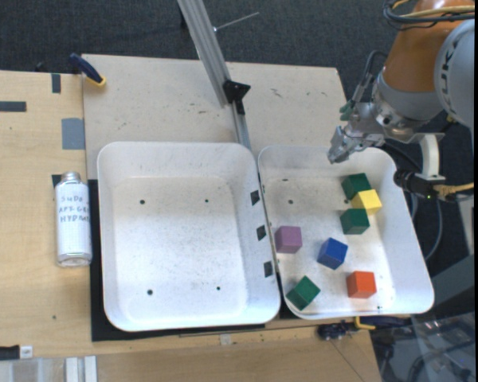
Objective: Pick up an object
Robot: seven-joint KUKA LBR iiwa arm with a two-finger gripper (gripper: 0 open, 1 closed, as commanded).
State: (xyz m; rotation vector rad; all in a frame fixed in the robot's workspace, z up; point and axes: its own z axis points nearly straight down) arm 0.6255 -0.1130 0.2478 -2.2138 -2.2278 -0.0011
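starting at the far left, a white spray can (73, 219) is lying on the wooden bench (24, 213), just beside the left bin (175, 161), label facing up. that left bin is sitting there with only dark specks scattered over its white floor. above it a grey metal rail (203, 38) is slanting down from the top edge toward the seam between the two bins.

moving across the seam into the right bin (402, 237), the blocks are coming into play: a purple cube (288, 239) is resting near the bin's left wall, and a green cube (303, 291) is sitting near the front edge below it. a blue cube (332, 252) is lying near the middle, with a red cube (362, 284) just to its lower right. further back, a yellow cube (367, 200) is wedging between two more green blocks, one (354, 185) behind it and one (354, 220) in front, all three looking as if they are touching.

over at the right, the grey and orange arm (422, 46) is reaching in, and the gripper (340, 151) is hovering above the back edge of the right bin, apart from every block. nothing is showing between its fingers, and whether they are spread or pressed together i cannot tell
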